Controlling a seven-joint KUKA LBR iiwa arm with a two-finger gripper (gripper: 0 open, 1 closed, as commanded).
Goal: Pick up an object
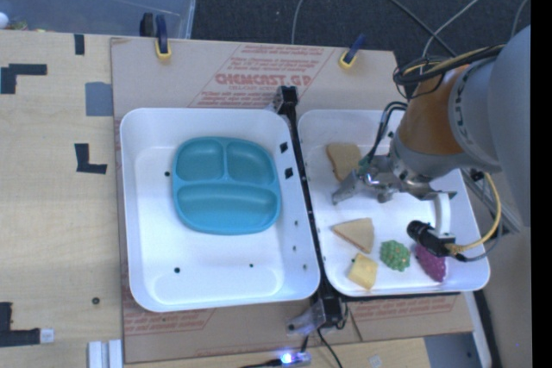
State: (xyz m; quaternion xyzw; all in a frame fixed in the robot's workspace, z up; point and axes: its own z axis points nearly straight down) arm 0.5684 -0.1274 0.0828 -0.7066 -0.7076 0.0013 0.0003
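Note:
The right bin holds several toy foods: a tan bread piece at the back, a pale cheese wedge, a yellow block, a green broccoli and a purple piece. My gripper hangs low over this bin between the bread piece and the cheese wedge. It is open, its fingers spread left and right, and nothing sits between them.
The left bin holds a blue divided plate. A black divider runs between the two bins. The arm's grey body and orange band cover the right bin's far right side, with cables looping above.

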